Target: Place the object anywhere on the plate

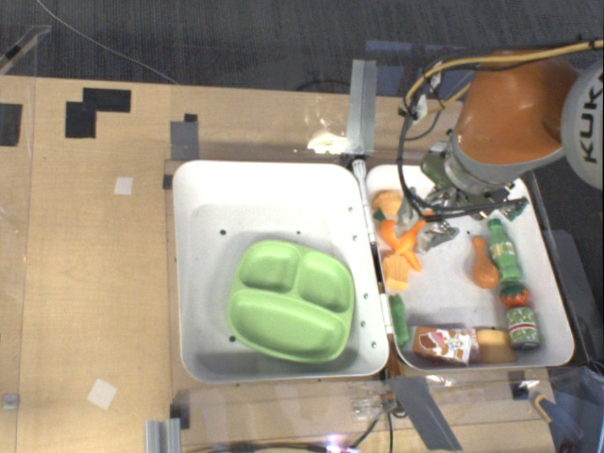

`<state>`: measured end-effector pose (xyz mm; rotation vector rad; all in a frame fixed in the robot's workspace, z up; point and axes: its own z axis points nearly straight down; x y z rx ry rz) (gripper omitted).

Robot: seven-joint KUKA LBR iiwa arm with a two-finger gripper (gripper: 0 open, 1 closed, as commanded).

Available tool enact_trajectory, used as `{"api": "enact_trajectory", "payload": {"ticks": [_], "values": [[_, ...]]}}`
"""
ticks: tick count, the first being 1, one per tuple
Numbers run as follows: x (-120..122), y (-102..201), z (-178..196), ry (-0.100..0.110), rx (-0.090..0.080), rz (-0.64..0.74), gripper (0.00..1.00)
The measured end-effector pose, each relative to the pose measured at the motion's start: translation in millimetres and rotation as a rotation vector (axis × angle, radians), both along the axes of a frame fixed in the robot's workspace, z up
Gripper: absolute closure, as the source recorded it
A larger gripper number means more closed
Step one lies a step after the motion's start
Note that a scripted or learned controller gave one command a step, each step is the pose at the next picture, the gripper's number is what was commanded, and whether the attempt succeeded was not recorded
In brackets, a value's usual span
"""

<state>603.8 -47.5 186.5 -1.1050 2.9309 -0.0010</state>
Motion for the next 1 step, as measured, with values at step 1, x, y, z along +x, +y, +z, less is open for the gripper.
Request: {"api": "enact_trajectory", "payload": {"ticks": [1], "values": [[-39.8, 60.4, 23.8, -0.002, 0.002, -0.017, 1.00]]}}
